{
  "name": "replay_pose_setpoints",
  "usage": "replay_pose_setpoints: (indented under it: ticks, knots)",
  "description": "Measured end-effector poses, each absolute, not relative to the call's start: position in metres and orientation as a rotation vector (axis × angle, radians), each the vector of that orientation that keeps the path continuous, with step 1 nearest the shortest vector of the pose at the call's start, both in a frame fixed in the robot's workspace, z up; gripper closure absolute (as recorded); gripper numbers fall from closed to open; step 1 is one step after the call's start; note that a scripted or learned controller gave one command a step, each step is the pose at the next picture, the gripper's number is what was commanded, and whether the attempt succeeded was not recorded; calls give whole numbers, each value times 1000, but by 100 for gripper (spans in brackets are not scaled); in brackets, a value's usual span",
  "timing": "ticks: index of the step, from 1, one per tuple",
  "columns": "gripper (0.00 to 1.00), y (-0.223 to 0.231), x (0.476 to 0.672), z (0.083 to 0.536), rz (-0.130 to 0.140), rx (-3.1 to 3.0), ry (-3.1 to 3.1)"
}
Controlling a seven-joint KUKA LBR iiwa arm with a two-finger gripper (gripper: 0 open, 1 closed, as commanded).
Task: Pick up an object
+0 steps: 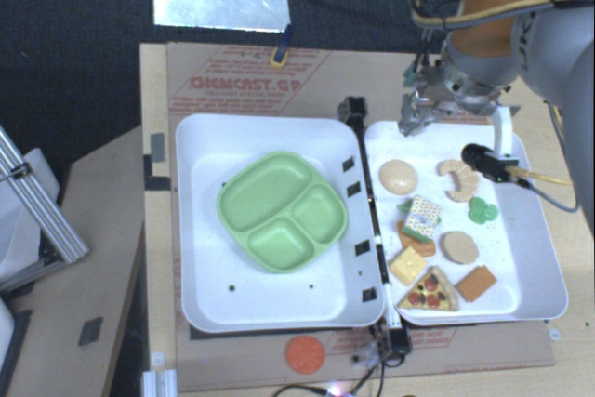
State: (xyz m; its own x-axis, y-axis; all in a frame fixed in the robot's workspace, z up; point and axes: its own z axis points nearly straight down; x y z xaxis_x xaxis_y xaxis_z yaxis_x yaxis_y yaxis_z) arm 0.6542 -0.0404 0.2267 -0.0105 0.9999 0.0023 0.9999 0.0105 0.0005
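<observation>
Your hand (416,118) hangs over the far edge of the right bin (539,279), nothing between its fingers, though you cannot tell how wide they stand. The nearest target is the bun (398,176), lying just toward the camera from the hand and roughly round, so no long axis matters. The croissant (457,179) sits right of the bun.

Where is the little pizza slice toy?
The triangular toy pizza slice lies in the right-hand white bin, near its front edge, just below the yellow cheese block and left of the orange cracker square.
</observation>
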Motion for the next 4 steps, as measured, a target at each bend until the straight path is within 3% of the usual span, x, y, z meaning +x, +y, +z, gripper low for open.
replay_pose_setpoints:
  ticks: [2,3,4]
  knots:
    - [100,67,631,226,-2,-2209,-2231]
    - [100,78,645,234,-5,-2214,-2231]
    - [100,75,633,216,1,-2220,-2223]
